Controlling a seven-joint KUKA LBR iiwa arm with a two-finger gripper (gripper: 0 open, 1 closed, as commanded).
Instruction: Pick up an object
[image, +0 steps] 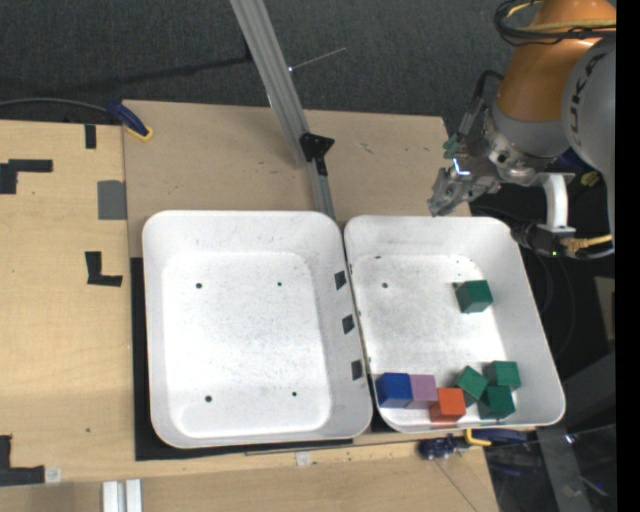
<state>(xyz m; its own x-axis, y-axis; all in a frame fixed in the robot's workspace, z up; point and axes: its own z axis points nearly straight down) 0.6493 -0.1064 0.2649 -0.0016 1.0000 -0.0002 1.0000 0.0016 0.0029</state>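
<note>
lone green cube (474, 296) in right bin (420, 232) judged light, rigid; best pinched across flat sides. gripper (452, 192) state impossible to tell.

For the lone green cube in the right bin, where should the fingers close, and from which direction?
Grip the green cube across two opposite flat side faces, coming straight down from above. It stands apart from the cluster along the near wall of the right bin, so both sides look free for the gripper.
</note>
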